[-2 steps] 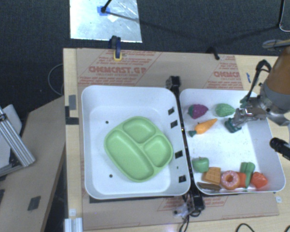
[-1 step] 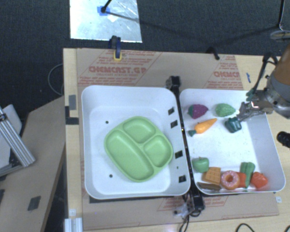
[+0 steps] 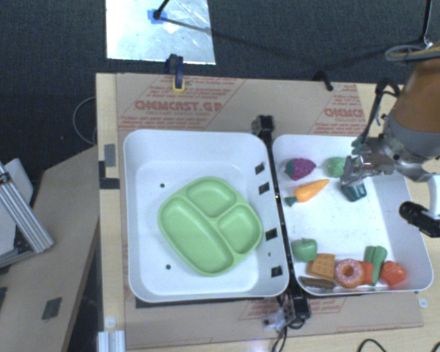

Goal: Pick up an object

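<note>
L bin (image 3: pixel 143 160): green divided plate (image 3: pixel 209 226). R bin (image 3: pixel 396 226): toy foods, incl. carrot (image 3: pixel 311 190), donut (image 3: pixel 347 272). Gripper (image 3: pixel 354 185) at upper right, poss. touching floor; spread unclear.

Here's the arm (image 3: pixel 425 101) in from the right, and it's a bulky thing: a broad orange band wraps the rounded upper section, smooth and slightly glossy. Below the band the casing turns pale grey, curved like a collar. Closer to the fingers the build gets busier, a cluster of grey and silver metal parts, blocky and angular. The gripper (image 3: pixel 354 185) ends in a dark teal-tinted tip, small beside the housing above it. Thin dark cables run along the side above the fingers, up past the orange band.
</note>
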